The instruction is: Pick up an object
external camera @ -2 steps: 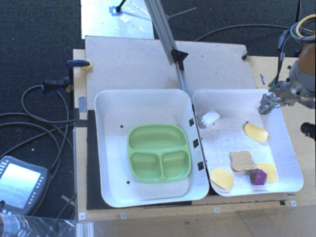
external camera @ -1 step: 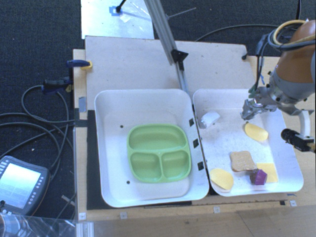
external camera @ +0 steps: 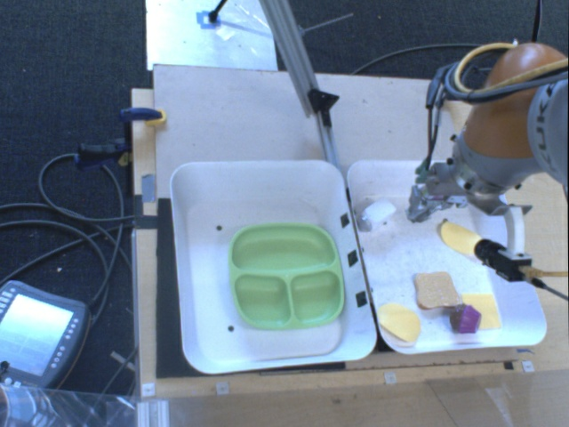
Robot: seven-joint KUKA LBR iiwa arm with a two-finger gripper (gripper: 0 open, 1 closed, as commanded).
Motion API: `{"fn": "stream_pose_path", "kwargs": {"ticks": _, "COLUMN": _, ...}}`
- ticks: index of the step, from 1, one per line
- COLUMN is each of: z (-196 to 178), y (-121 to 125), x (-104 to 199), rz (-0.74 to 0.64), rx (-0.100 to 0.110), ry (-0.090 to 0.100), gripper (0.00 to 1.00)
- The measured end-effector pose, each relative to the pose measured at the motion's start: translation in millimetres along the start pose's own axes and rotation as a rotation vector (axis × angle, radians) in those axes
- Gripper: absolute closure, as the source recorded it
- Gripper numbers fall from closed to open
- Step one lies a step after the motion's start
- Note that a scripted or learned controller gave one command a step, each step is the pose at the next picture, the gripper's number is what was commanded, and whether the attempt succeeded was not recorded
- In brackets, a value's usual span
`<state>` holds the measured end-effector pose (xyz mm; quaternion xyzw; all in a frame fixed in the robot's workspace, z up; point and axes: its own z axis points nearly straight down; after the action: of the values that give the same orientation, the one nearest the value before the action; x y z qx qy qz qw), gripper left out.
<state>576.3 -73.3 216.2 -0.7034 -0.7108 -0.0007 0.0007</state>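
Note:
My gripper (external camera: 423,209) hangs over the back of the right bin (external camera: 533,332), pointing down, with nothing visible between its fingers. A small white object (external camera: 380,212) lies just to its left near the bin's back left corner. A banana (external camera: 462,238) with a dark tip lies to the gripper's right and front. Toward the front lie a slice of toast (external camera: 436,289), a purple block (external camera: 464,318), a yellow cheese slice (external camera: 485,310) and a yellow chip-shaped piece (external camera: 400,322).
The left bin (external camera: 191,238) holds a green divided plate (external camera: 286,275). A grey pole (external camera: 298,52) slants down to the wall between the bins. Cables and a teach pendant (external camera: 36,327) lie off the bench at the left.

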Motion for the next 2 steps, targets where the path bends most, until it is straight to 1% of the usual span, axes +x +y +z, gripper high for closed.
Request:
{"fn": "stream_pose_path", "kwargs": {"ticks": 1, "z": -11.6, "y": -7.1, "x": 46.5, "rz": -0.001, "rx": -0.002, "ry": 0.001, "gripper": 1.0}}
{"fn": "stream_pose_path", "kwargs": {"ticks": 2, "z": -22.6, "y": -19.6, "x": 99.4, "rz": -0.002, "rx": -0.002, "ry": 0.001, "gripper": 1.0}}
